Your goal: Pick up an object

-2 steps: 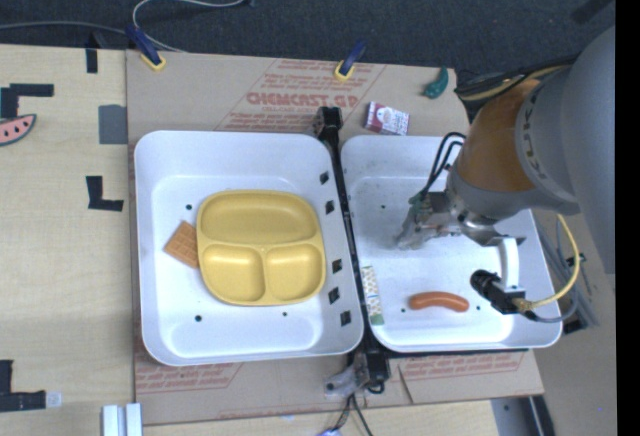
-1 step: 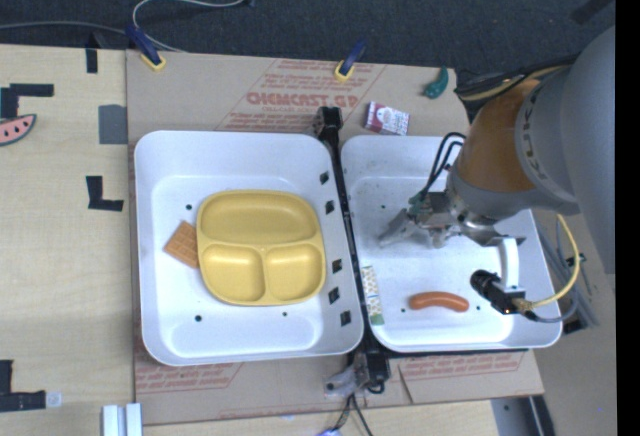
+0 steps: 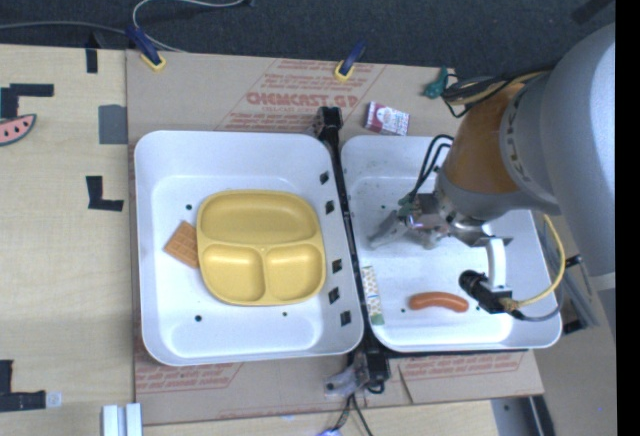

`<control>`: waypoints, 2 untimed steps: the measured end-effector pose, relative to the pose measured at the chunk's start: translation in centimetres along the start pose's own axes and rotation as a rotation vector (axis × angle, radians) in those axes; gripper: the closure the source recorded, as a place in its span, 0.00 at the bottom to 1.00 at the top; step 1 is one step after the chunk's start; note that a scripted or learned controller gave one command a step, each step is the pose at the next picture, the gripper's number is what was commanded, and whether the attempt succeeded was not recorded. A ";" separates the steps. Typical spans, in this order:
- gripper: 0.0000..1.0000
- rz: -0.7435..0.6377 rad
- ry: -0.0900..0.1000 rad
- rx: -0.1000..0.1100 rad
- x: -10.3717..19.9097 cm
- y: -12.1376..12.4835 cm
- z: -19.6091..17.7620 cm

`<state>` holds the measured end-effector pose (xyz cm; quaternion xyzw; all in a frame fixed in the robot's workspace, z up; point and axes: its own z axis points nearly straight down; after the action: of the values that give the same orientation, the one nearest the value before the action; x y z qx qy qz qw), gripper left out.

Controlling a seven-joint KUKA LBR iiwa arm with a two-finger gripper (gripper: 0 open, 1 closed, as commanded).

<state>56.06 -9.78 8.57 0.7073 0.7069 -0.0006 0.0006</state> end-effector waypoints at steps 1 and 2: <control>0.00 -0.001 0.001 0.000 0.2 1.3 0.0; 0.00 0.002 0.000 -0.001 -1.2 -7.7 0.0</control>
<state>48.39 -10.98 8.59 0.7079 0.7063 -0.0001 0.0010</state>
